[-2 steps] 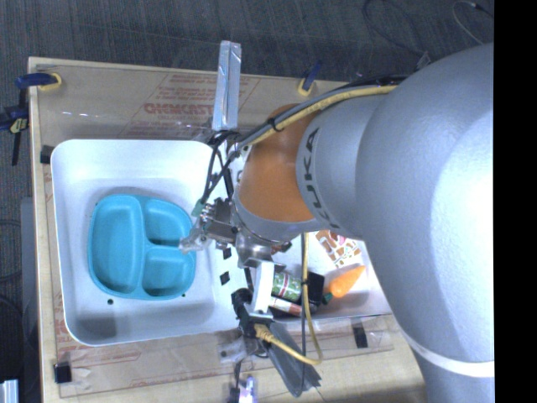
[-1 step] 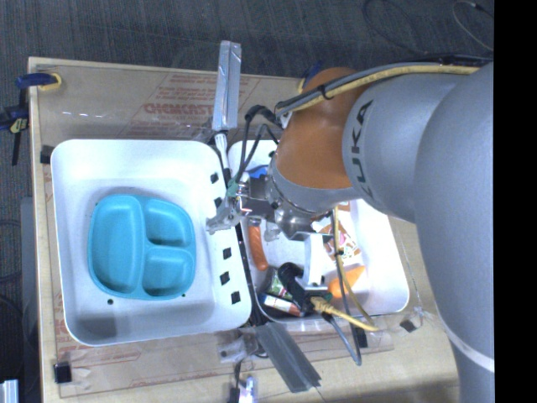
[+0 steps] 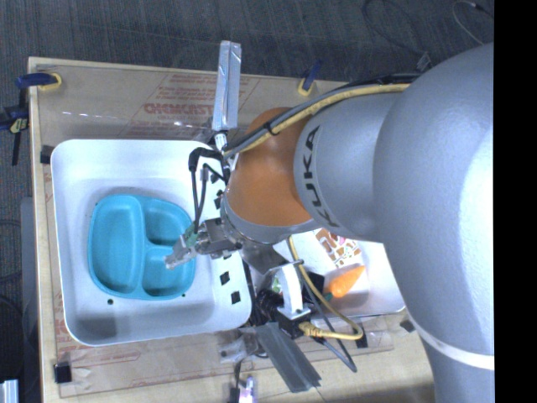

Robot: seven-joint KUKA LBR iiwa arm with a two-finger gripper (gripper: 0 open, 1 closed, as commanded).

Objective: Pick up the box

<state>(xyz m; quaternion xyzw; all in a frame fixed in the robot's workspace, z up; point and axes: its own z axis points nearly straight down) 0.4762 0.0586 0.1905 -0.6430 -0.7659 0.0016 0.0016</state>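
Grey arm (image 3: 403, 166): I see it reaching in from the right and covering most of the right half of the scene; its orange band (image 3: 260, 183) sits over the divide between the two bins.
Gripper (image 3: 180, 254): it hangs over the left bin, above the right side of the blue tray. From this view I cannot tell whether the pincer is apart or together. I see nothing held in it.
Box (image 3: 336, 246): white with red-orange print, it lies in the right bin, just below the edge of the arm's body, which partly hides it. It is well apart from the gripper, on the far side of the wall between the bins.
Orange object (image 3: 346, 282): it lies in the right bin just on the near side of the box. I cannot tell what it is, nor whether the two touch.
Blue tray (image 3: 126, 242): divided into compartments, it rests on the floor of the left bin.
Left bin (image 3: 71, 225): white and shallow, with the tray near its middle.
Right bin (image 3: 382, 296): largely hidden by the arm; a strip shows at its near side.
Yellow cable (image 3: 336, 99): it runs along the arm's far edge towards the wrist.
Bench (image 3: 126, 107): pale wood with red lettering at its far side.
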